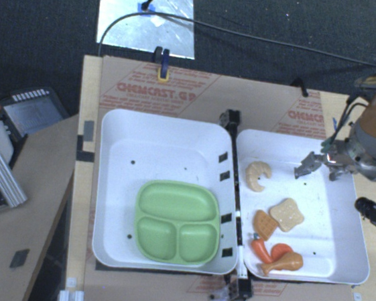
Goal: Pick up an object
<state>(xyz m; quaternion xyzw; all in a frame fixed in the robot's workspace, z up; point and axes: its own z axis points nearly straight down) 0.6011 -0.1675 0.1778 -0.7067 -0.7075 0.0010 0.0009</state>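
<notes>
Right now the gripper (307, 167) hangs over the upper right part of the right bin (342, 218), reaching in from the right edge of the view. Its dark fingers (303, 170) point down and to the left, and nothing is seen between them; whether they are spread or closed I cannot tell at this size.

Nearest to the fingers lies the croissant (258, 175), to their left and a little lower, apart from them with bare white floor between. It is a curved piece, its long axis running roughly up and down the view, with the hollow of the curve facing right and down.

Lower in the same bin sit the other toy foods. The toast slice (286, 214) lies near the middle, tilted. Just beside it to the left is the waffle (265, 225), touching or nearly so. Below them the carrot (261, 250) points up-left, and the drumstick (284, 262) lies slanted with its thin end down-left near the bin's lower rim.

The left bin (128, 140) holds a green tray (178, 222) with three compartments, in its lower half.
</notes>
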